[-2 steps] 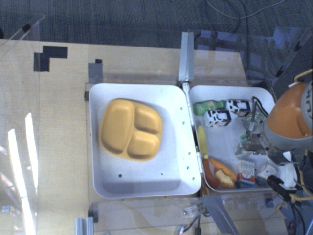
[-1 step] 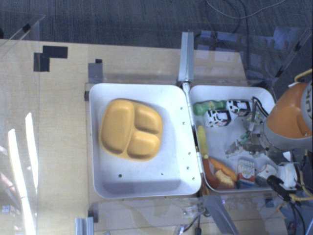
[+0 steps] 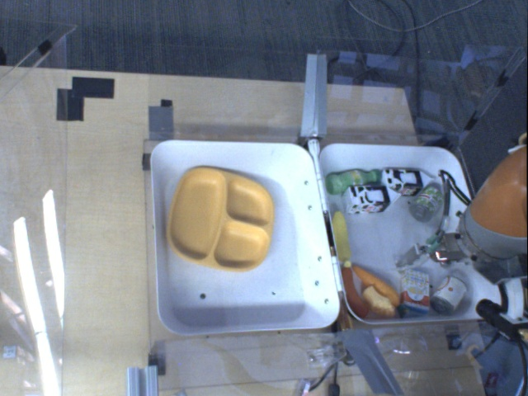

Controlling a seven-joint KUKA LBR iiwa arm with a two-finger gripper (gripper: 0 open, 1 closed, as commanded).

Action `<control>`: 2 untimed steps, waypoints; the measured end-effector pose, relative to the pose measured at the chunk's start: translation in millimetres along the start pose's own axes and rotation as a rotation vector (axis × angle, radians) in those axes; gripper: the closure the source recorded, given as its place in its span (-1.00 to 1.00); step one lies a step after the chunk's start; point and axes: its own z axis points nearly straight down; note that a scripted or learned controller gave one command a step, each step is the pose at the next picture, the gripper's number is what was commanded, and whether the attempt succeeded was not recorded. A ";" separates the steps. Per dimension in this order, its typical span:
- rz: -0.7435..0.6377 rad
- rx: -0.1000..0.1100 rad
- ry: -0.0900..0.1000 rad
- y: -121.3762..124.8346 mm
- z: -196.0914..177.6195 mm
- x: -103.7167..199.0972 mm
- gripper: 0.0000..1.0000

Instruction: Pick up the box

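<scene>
The small printed cardboard box (image 3: pixel 415 287), white with a red and blue design, lies near the lower edge of the right-hand shallow white bin (image 3: pixel 388 159), in the lower right of the frame. It rests on the bin floor, so by the look of things the pick has not yet been made. The gripper (image 3: pixel 436 252) sits just above it in the frame, at the end of the grey arm with the orange band (image 3: pixel 502 200) that enters from the right edge; whether it is spread or closed I cannot tell (it is small and cluttered with cable). Nothing is visibly held.

What seems left: descend on the box, close, lift.

The box is crowded. A small round grey tin (image 3: pixel 450 294) lies just to its right, and orange and red plastic food pieces (image 3: pixel 371 294) lie just to its left, so a clean grasp may be awkward. Further up are a black-and-white cow-patterned toy (image 3: pixel 371 196), a green bottle (image 3: pixel 351 180) and a yellow banana-like piece (image 3: pixel 340 236). The left-hand white bin (image 3: pixel 173 304) holds a yellow divided plastic tray (image 3: pixel 221 218), well apart on the counter (image 3: pixel 82 221).
</scene>
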 end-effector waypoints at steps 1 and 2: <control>0.118 0.004 0.006 12.5 0.7 -18.7 -1.00; 0.026 -0.003 -0.003 1.7 -0.4 17.0 -1.00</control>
